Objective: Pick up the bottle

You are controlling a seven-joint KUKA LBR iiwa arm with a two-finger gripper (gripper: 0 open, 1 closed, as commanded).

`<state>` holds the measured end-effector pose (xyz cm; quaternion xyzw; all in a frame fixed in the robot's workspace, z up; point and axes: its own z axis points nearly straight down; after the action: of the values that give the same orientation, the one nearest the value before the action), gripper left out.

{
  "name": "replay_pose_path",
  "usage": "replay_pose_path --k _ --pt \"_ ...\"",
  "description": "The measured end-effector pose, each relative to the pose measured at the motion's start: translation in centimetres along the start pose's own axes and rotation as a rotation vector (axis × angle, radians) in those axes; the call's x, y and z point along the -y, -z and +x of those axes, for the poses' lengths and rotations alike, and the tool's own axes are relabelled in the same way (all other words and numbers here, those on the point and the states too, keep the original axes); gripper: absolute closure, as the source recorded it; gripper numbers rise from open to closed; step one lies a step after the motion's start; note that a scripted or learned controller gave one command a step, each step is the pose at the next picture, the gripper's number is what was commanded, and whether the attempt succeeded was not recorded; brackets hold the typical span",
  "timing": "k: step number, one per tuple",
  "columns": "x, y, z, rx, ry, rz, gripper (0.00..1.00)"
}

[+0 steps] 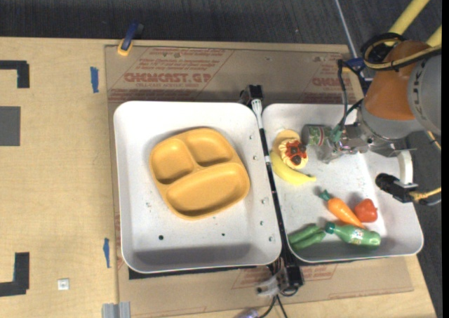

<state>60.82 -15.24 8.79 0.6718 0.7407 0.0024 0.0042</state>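
The bottle point(356, 236) is green with a pale label and lies on its side near the front edge of the right bin point(407, 229). My gripper point(335, 142) is low over the back part of that bin, well behind the bottle. It sits right beside a small green and red can point(315, 134), and I cannot tell whether it touches it. The grey arm with its orange band point(390, 95) reaches in from the right.
A carrot point(339, 208) and a red pepper point(365, 210) lie just behind the bottle, and a green pod point(307, 236) touches its left end. A banana point(291, 169) with a red-topped toy lies at the bin's left. The left bin point(133, 169) holds a yellow divided plate point(199, 171).
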Motion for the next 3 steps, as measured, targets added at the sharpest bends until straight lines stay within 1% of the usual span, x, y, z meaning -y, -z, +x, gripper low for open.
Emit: replay_pose_path --k 1,2,3 --pt "-4.3 -0.2 3.3 -0.002 -0.077 0.042 1.0" --pt "-1.7 9.7 10.8 -0.003 0.06 0.008 1.0" --pt "-3.9 9.7 14.8 -0.004 0.428 0.005 1.0"
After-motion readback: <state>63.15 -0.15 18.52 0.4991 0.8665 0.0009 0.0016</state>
